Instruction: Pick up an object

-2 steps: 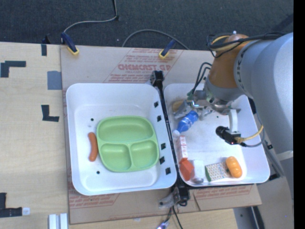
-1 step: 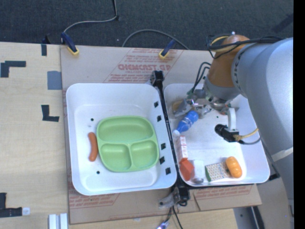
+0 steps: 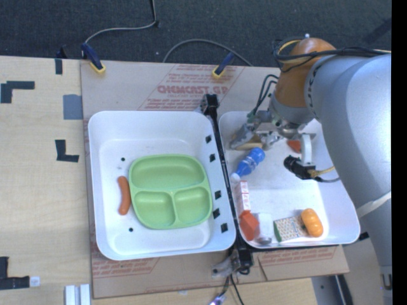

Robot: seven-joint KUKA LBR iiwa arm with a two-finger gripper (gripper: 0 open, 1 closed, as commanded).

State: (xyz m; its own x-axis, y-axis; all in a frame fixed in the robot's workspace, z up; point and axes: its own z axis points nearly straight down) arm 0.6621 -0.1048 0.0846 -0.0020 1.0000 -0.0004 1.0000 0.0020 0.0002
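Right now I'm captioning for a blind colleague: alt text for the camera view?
A grey arm's gripper hangs over the right bin, just above a blue bottle. The left bin holds a green divided tray beside an orange sausage.

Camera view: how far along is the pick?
Done: the arm has reached into the right bin, with its end effector low, just above the blue bottle. In hand: nothing visibly held; the bottle lies on the bin floor. Left: grasp and lift. The orange toy and the left bin's green tray lie untouched.
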